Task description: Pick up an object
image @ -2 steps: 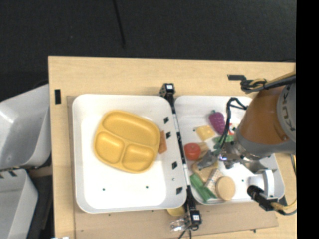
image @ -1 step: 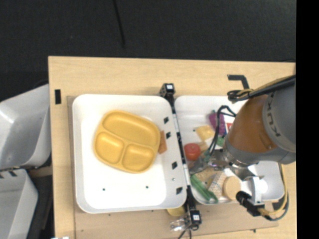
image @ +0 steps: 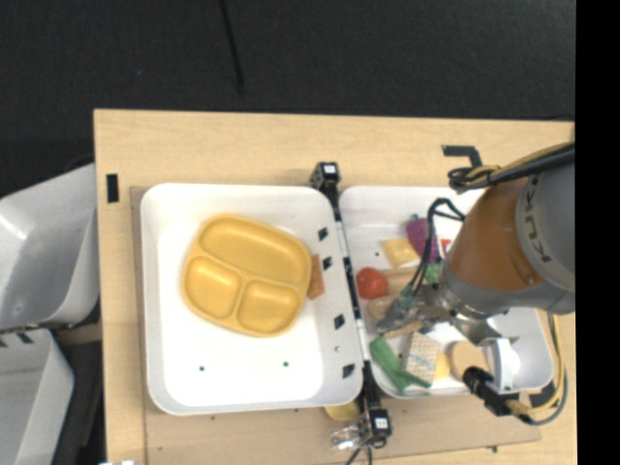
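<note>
My gripper [image: 401, 318] is low in the right bin [image: 538, 352], near that bin's left side, with the grey arm and its orange band [image: 492, 240] above it. A red round object [image: 371, 282] lies just up and left of the gripper. A pale yellow block [image: 398, 252] and a purple object [image: 418, 229] lie further back. In front of the gripper lie a green object [image: 387, 360], a speckled beige piece [image: 421, 357] and a yellow piece [image: 451, 360]. The arm hides the middle of this bin.
In the left bin [image: 174, 376] sits a yellow divided plate [image: 246, 275], with a small orange-brown piece [image: 316, 278] against its right edge. A black clip rail [image: 339, 279] runs between the bins. Black cables [image: 465, 174] trail at the arm's back.
</note>
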Controlling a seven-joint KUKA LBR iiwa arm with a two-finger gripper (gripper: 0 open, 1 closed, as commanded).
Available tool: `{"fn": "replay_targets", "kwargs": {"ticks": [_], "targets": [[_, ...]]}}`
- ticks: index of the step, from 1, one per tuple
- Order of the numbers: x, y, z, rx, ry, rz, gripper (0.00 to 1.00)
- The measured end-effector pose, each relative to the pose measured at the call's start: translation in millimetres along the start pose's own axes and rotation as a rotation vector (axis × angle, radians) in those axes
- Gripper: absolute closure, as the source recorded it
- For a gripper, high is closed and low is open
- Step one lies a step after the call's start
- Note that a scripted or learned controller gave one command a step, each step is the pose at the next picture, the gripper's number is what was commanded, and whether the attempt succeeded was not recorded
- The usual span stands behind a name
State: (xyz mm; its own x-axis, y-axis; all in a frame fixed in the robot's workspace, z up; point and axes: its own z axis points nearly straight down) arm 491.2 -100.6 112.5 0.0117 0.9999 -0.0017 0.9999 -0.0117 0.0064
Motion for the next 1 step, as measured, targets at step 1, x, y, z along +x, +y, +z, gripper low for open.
{"fn": "replay_targets", "kwargs": {"ticks": [1], "targets": [[58.1, 26.7, -93.1, -0.003, 0.002, -0.02, 1.0]]}}
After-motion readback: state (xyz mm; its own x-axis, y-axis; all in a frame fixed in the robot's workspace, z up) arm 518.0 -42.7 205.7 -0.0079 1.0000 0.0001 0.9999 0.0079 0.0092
